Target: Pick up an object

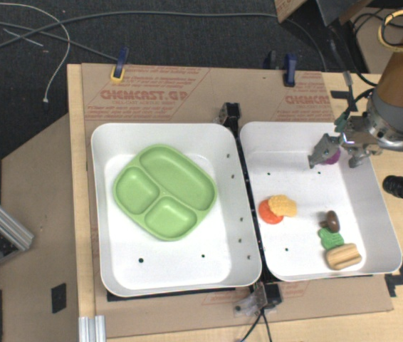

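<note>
Nearest of all, a small purple piece (pixel 332 157) sits right at the tool (pixel 338 155), in the gap between its two grey fingers (pixel 320 153). It lies close against the finger on the side away from the arm. Whether that finger touches it cannot be told. The tool stands wide, its fingers spread well apart and not closed on the piece. Both are over the far part of the right bin (pixel 297 142).

Nearer the camera than the tool, four more things lie in the same bin. A yellow-and-orange piece (pixel 278 208) lies well apart from the tool, toward the divide between the bins. A small brown piece (pixel 332 221) lies almost straight below the tool in the view. A green piece (pixel 332 238) lies just beside the brown one. A tan roll (pixel 343 256) touches the green piece, farthest from the tool. That makes five loose things in this bin, one of each kind.

Beyond the divide, away from the arm, the left bin (pixel 112 144) holds one green tray (pixel 164 191) with three compartments.

Two bins in all rest on the surface (pixel 187 91), and two blue clamps (pixel 121 63) grip its far edge.
</note>
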